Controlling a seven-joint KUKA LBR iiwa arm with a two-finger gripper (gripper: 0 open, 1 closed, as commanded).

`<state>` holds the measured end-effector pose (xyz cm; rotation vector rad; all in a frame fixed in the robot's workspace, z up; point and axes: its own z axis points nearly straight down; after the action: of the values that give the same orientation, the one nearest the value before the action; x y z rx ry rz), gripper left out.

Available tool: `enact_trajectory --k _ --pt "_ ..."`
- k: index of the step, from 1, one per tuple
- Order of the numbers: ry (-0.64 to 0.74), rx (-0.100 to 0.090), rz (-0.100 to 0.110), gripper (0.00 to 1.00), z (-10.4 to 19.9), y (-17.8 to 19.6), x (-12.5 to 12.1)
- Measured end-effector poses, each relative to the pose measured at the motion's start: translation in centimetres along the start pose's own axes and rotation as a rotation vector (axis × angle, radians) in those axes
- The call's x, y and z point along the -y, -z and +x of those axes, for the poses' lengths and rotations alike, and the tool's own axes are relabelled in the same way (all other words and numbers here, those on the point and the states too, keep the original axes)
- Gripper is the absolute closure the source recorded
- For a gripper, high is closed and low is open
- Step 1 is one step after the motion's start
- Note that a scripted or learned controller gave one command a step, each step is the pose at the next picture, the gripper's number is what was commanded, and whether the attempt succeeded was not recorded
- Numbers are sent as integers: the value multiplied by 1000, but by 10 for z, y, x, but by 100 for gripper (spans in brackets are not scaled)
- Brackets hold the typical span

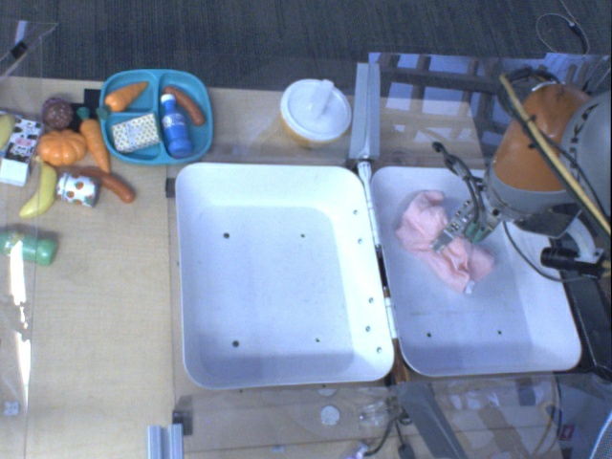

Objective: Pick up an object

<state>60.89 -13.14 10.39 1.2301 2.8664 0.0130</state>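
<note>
A crumpled pink cloth (435,238) lies in the right bin (497,338), towards its upper middle. My gripper (457,231) reaches in from the right and sits low over the cloth's right half, its tips pressed into the folds. The pink fabric bunches around the tips, and I cannot tell whether any of it is between them. The grey wrist with its orange band (535,146) hangs above the bin's upper right corner.
The left bin (277,275) adjoins the right one. A blue divided plate (158,115) with toy food stands at upper left, with loose toy fruit (62,148) beside it. A white lidded cup (316,110) sits behind the bins.
</note>
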Motion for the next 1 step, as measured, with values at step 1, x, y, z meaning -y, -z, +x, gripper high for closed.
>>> enact_trajectory --k 1 --pt "-395 -10 16 100 6 81 -74"
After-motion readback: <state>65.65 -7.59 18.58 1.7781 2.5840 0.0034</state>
